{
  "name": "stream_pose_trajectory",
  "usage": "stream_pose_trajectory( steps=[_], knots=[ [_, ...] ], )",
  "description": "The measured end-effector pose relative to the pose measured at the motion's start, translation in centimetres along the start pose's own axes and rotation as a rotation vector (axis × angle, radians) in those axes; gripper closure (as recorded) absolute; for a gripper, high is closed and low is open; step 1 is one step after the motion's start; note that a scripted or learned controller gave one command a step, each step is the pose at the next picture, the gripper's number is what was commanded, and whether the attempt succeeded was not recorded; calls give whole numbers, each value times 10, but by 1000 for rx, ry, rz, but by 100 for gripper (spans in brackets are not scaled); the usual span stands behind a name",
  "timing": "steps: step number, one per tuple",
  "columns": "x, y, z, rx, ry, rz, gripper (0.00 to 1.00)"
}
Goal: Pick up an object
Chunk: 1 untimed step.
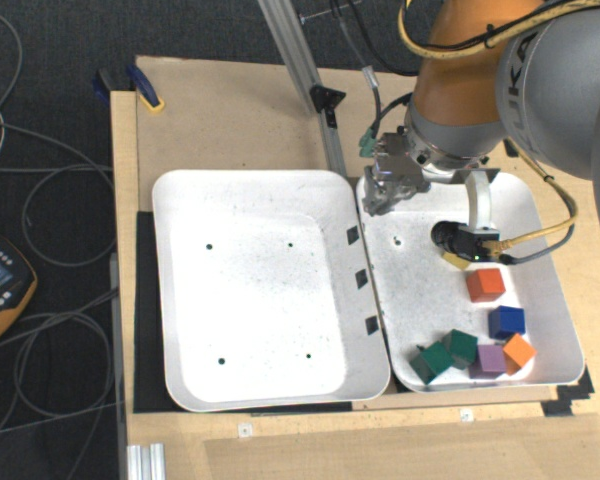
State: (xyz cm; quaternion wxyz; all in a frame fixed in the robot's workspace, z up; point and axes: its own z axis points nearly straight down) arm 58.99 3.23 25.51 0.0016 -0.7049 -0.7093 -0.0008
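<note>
The hand [383,190] hangs over the upper left corner of the right bin [540,223], beside the wall it shares with the left bin [175,268]; whether it is open or closed I cannot tell from this angle. Nothing lies directly under it. The blocks sit well away, toward the lower right of the frame: a red block [486,284] stands apart, then a blue block [506,321], an orange block [519,350], a purple block [491,359] and two green blocks [446,355] bunched against the bin's lower rim. They look small, light and rigid (probably easy to pinch). The red one seems the best pick, taken across two opposite flat faces.
</note>
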Motion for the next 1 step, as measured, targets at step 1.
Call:
stream_pose_trajectory(
  steps=[1],
  knots=[
    [52,-15,17,2,-1,0,100]
  ],
)
